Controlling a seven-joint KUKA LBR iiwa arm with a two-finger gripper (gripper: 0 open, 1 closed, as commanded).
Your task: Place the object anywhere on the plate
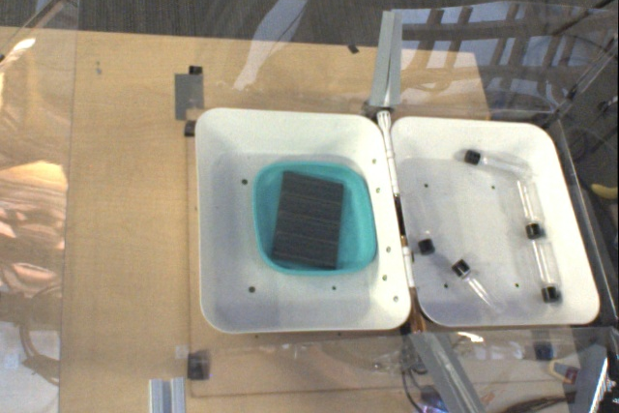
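The dark ridged block [309, 220] already lies on the teal plate [362, 237] in the left bin [222, 295], long axis running toward the counter's far edge. I cannot tell the gripper's state.

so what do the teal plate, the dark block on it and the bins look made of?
Teal plate: probably plastic, smooth with a slight sheen, uniform colour and a rounded raised rim. Dark block: looks like foam or rubber, matte charcoal with ribbed bands across the top; can't tell which. Left bin and right bin: likely moulded plastic, glossy white with soft rounded corners.
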